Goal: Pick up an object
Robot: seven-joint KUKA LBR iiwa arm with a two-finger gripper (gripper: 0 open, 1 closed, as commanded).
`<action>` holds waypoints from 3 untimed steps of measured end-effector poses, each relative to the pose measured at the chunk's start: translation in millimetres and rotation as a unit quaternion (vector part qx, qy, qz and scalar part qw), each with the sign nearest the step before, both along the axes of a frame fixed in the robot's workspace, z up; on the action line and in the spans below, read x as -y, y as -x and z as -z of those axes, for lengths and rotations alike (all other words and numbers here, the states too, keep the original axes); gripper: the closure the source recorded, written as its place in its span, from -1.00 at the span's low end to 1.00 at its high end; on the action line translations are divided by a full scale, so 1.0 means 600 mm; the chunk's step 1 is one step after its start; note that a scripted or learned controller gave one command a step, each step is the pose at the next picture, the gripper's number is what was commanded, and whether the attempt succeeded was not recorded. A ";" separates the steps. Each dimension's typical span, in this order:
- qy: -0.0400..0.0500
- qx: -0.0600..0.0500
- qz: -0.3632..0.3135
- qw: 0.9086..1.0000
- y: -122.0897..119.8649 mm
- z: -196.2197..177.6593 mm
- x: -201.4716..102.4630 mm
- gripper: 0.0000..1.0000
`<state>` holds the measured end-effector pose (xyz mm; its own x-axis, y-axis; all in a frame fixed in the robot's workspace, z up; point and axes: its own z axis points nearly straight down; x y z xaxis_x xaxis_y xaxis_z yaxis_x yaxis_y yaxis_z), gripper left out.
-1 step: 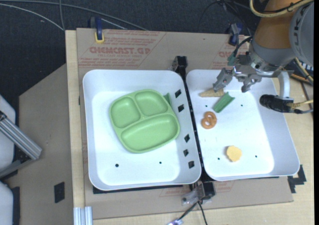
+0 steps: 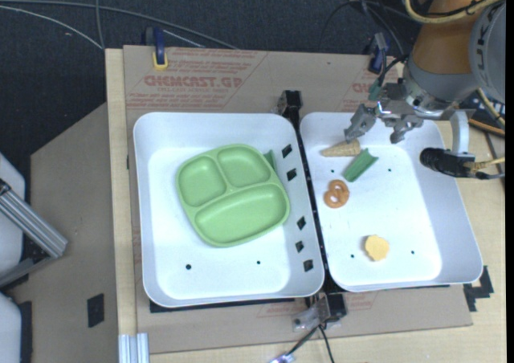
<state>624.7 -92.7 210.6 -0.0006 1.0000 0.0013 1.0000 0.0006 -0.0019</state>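
- The arm (image 2: pixel 450 24) comes in from the right, and the claw (image 2: pixel 377 122) hangs above the back of the right bin (image 2: pixel 450 225), its fingers spread apart and nothing between them.
- Just below and to the claw's left lies a tan cone-shaped piece (image 2: pixel 341 148), tight against the back left of that bin.
- Touching the cone's near side, or close to it, is a green wedge (image 2: pixel 360 165), lying at a slant.
- Nearer the camera, by the divider, sits an orange pretzel-like ring (image 2: pixel 336 193); well apart from it, towards the front, a yellow chunk (image 2: pixel 377 248).
- Over in the left bin (image 2: pixel 161 265) rests a green divided plate (image 2: pixel 233 195), far from the claw.
- Judged from this, the step in hand is the approach: the claw is poised high over the cone and wedge, with no grasp made yet.
- The next move calls for a straight descent, with the fingers set to either side of one piece — the cone or the wedge looks the likeliest target.
- The risk, as it seems: those two lie so close that a finger could land on one while closing on the other, and the cone sits hard by the bin wall.
- The table (image 2: pixel 201 72) under both bins is a brown board with red lettering.
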 end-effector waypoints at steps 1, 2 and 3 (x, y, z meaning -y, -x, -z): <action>0.000 -0.002 0.000 1.000 -0.013 0.098 0.001 -1.00; 0.000 -0.002 0.000 1.000 -0.014 0.171 0.008 -1.00; 0.000 0.000 0.000 1.000 -0.015 0.209 0.006 -1.00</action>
